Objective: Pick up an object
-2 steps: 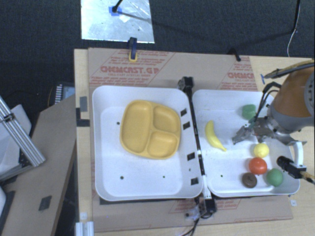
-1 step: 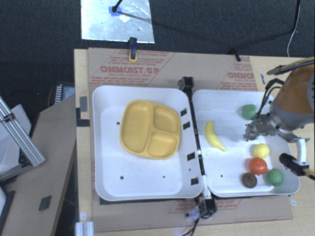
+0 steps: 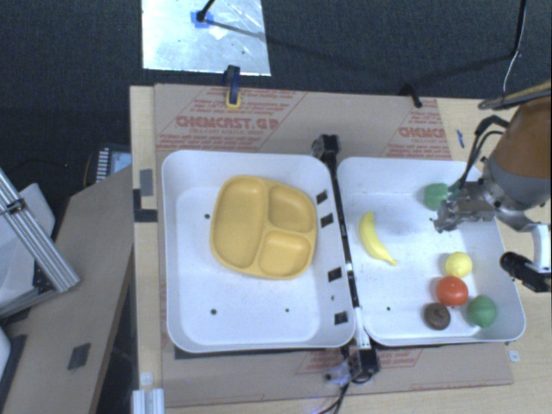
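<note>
The right bin holds a yellow banana near its left side. A green round fruit lies at the back, and my gripper hangs just to its right and slightly nearer, partly covering it. Along the bin's front right lie a yellow lemon-like fruit, a red-orange tomato, a brown round piece and a second green fruit. The arm's orange band rises at the far right, above the gripper.
In the left bin sits a yellow divided plate. A black divider with clips runs between the two bins. Cardboard lies under both bins, and a black part of the arm overhangs the right bin's rim.
</note>
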